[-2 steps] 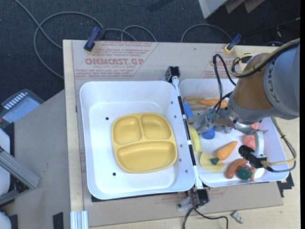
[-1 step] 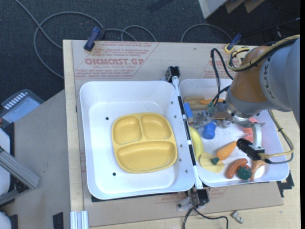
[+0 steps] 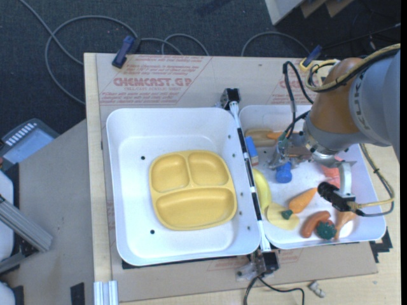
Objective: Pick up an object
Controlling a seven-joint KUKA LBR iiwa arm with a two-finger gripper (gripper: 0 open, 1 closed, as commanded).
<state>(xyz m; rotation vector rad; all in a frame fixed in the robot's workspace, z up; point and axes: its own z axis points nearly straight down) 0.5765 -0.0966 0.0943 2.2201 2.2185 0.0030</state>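
Pincer (image 3: 284, 159): lowered into the right bin (image 3: 365, 234), we judge to reach the toys; its grip we cannot tell.
Blue object (image 3: 283, 174): directly beneath, at the bin's nine o'clock.
Yellow tray (image 3: 191, 189): left bin, apart.

Blue toy (image 3: 283, 173) (small) upright, right bin (image 3: 369, 234).

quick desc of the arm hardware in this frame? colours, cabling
Grey rounded arm with a glossy orange band above the wrist. Metallic gripper below it, small and cluttered. Thin black cables loop along the wrist; yellow wire bundle near the orange band's top.
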